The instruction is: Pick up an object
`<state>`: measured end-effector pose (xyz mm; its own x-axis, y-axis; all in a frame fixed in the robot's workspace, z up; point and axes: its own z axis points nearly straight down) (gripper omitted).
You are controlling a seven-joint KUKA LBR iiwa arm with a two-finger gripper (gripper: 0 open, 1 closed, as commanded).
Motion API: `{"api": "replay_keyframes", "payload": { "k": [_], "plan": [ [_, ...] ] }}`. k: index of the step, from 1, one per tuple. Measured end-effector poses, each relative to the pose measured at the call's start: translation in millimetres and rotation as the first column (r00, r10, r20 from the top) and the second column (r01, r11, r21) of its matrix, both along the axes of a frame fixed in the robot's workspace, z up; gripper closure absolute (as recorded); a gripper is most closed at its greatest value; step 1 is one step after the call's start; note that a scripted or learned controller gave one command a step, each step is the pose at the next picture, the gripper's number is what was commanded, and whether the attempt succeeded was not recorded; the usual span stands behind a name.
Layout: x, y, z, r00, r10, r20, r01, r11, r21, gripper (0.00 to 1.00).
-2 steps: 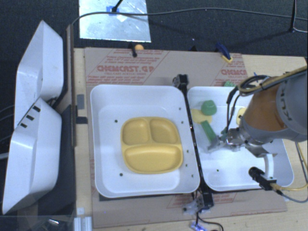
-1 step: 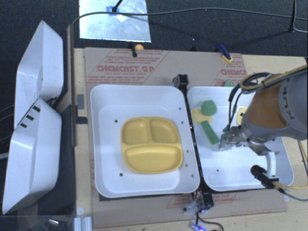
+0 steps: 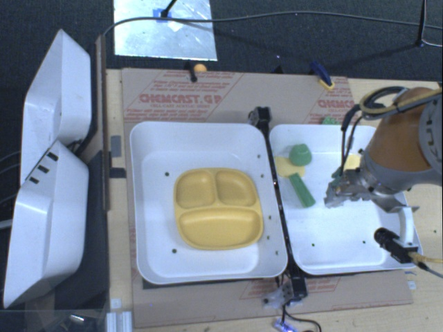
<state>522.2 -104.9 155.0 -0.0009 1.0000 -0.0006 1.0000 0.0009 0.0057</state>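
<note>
The grey robot arm with the orange band [image 3: 405,151] runs off the right edge, so its upper part is cut away. Its bulk hides the right rim of the right-hand shallow white bin [image 3: 346,247] and most of a small pale-yellow block [image 3: 352,162]. The metal two-finger gripper [image 3: 340,194] is too blurred to make out clearly.
</note>
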Motion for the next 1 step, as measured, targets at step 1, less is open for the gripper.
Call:
{"api": "replay_keyframes", "payload": {
  "k": [1],
  "plan": [
    [0.3,3.7,42.6,1.0,0.0,-0.002,0.0,1.0,0.0,1.0]
  ]
}}
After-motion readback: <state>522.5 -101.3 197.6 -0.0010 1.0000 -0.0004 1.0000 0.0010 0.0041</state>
